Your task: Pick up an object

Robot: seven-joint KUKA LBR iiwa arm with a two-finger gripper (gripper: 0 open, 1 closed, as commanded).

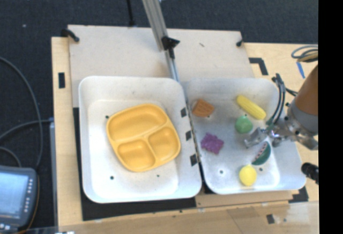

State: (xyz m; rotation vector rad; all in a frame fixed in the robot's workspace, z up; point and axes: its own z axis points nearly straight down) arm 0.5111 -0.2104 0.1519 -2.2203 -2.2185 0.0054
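Observation:
The right bin (225, 182) holds several small objects: an orange block (202, 108), a long yellow piece (251, 107), a green ball (244, 124), a purple piece (212, 143), a yellow ball (247, 175) and a watermelon slice (262, 154). My gripper (259, 138) hangs low over the bin's right side. It is just above the watermelon slice and right of the green ball. From this angle nothing can be made out in its grasp.
The left bin (91, 93) carries a yellow divided tray (142, 136). A slanted metal pole (153, 7) rises from behind the bins' shared edge. The arm's orange band (306, 93) sits at the right edge, above the bin's right wall.

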